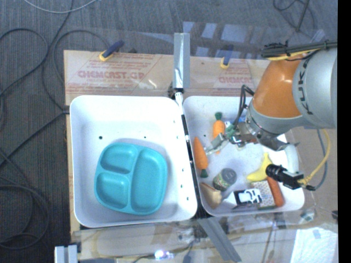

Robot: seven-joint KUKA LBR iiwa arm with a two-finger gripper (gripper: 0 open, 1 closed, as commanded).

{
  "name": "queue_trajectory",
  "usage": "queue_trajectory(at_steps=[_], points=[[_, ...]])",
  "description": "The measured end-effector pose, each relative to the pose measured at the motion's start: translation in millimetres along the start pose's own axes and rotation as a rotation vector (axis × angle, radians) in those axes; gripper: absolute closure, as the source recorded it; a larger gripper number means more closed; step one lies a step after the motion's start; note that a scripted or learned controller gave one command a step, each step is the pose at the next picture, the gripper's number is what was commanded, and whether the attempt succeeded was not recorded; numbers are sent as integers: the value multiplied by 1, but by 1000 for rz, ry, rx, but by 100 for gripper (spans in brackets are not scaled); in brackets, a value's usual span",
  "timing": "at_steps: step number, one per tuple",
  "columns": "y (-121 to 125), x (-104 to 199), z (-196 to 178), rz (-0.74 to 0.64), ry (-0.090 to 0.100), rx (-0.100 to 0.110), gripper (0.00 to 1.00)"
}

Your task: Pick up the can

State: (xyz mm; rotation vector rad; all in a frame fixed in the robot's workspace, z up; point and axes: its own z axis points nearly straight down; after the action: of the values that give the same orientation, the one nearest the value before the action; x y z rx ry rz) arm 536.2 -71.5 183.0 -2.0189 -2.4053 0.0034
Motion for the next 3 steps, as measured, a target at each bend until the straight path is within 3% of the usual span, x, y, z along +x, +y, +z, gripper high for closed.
queue_trajectory(at_steps=[1,2,3], points=[[-39,-30,93,-52,-2,-13,0],[-38,-30,84,-52,-2,-17,100],[-38,-30,84,-52,-2,-17,0]])
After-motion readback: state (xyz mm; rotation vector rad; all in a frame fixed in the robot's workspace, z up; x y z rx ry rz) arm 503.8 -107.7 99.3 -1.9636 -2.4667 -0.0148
